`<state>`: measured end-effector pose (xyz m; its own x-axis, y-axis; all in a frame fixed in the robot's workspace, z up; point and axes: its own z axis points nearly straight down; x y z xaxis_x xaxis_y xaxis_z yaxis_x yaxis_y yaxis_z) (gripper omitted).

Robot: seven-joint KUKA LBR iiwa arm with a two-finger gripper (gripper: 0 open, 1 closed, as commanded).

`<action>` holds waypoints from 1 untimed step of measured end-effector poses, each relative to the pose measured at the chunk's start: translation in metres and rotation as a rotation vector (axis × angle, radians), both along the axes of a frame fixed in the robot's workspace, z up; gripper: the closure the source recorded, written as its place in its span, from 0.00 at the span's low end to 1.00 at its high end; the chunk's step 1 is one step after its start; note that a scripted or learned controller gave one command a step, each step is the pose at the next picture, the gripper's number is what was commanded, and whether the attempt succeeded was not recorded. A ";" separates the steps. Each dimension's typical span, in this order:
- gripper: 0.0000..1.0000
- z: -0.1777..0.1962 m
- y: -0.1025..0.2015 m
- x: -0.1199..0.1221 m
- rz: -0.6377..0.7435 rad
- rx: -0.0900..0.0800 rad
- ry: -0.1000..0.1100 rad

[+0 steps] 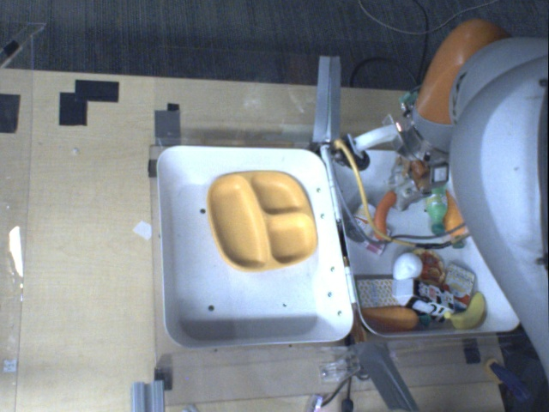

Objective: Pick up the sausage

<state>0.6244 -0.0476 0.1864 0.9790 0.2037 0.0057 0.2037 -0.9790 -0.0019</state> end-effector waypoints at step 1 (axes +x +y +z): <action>1.00 -0.099 -0.052 -0.030 0.072 -0.002 -0.002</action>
